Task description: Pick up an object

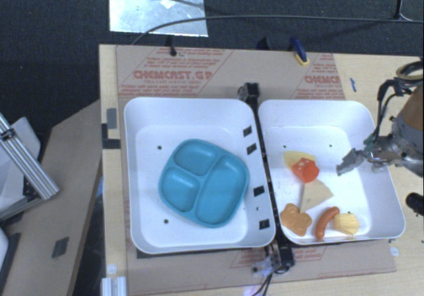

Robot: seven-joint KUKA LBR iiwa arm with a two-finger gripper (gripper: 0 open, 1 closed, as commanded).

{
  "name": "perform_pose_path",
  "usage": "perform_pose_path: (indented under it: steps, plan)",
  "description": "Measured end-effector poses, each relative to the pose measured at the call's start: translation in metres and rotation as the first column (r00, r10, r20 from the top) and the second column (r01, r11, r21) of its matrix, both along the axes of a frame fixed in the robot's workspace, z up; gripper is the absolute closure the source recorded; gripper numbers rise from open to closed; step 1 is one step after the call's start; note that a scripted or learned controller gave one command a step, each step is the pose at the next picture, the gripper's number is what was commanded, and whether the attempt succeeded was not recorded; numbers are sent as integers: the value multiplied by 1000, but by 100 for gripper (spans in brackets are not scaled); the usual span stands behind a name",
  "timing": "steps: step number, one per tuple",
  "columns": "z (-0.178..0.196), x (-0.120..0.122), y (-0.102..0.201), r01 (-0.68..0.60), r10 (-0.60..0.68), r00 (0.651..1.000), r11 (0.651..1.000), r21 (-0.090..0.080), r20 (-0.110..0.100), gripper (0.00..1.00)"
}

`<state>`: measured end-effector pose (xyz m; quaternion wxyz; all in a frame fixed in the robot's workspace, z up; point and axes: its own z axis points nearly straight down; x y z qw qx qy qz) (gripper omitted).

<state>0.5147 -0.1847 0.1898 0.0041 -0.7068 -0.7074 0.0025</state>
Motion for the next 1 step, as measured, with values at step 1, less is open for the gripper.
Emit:
perform_pose_path:
  steps: [1]
  plan:
    - [5, 3, 0, -3, 3, 1000, 1000, -3, 10, 0]
